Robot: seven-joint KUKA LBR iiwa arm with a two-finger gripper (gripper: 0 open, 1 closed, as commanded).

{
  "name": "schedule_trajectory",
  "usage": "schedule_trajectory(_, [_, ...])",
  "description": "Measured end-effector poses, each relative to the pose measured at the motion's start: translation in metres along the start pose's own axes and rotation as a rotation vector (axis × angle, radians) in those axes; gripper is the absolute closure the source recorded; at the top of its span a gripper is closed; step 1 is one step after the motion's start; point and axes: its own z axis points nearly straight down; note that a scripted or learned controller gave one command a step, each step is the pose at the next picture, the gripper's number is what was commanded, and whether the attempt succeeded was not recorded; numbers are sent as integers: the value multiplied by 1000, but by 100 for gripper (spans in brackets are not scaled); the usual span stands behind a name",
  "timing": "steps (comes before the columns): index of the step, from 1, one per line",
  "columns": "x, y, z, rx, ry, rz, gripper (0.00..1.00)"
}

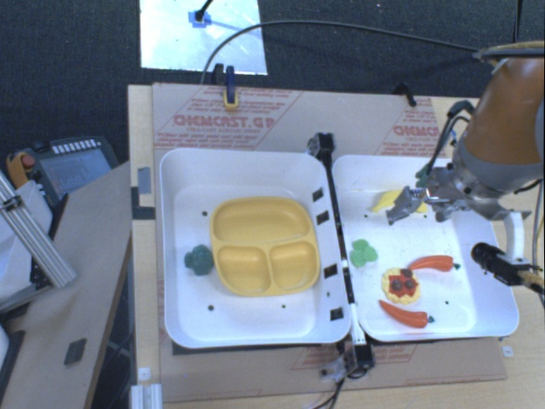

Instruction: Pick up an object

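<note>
Beside the bench — a teach pendant [75, 170], an aluminium rail [34, 239].

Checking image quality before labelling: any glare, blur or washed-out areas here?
Camera view: the metal sheet at the top glares nearly white; the white bins are bright but the toys stay readable; the end effector over the yellow item looks soft and blurred.

Two bins sit side by side on the counter [145, 254]; the left bin [179, 228] holds a divided tray [260, 245] in the middle, with a broccoli piece [199, 260] just left of it. The right bin [490, 313] holds a leafy piece [364, 252] near its left wall, a banana [387, 200] behind, a pizza slice [401, 285] between two peppers [432, 263], one behind and one in front. The claw [410, 204] hangs just right of the banana.
</note>
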Motion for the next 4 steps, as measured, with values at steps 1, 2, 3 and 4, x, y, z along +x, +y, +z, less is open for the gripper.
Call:
schedule_trajectory(1, [-8, -2, 46, 1, 0, 1, 0])
schedule_trajectory(2, [0, -2, 106, 2, 1, 1, 0])
schedule_trajectory(3, [-1, -1, 92, -4, -1, 1, 100])
schedule_trajectory(4, [-5, -6, 46, -8, -2, 2, 100])
